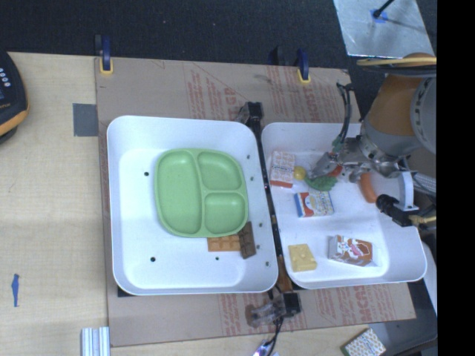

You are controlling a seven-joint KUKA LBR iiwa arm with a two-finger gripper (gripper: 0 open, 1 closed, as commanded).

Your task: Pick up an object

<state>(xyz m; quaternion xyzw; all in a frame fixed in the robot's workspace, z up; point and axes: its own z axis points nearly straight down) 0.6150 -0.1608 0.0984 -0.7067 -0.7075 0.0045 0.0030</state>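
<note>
Several light packets in right bin (415, 269); gripper (332, 167) over green piece (321, 182), possibly soft; grip state unclear; best pinched mid-body.

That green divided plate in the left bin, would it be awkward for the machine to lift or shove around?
Probably awkward to lift: the green plate lies flat and wide in the left bin, with only a low rim to pinch. It looks like stiff moulded plastic, so it likely keeps its shape and is light. Pushed, it would probably slide, not roll, maybe nudging the brown blocks at its near edge.
</note>
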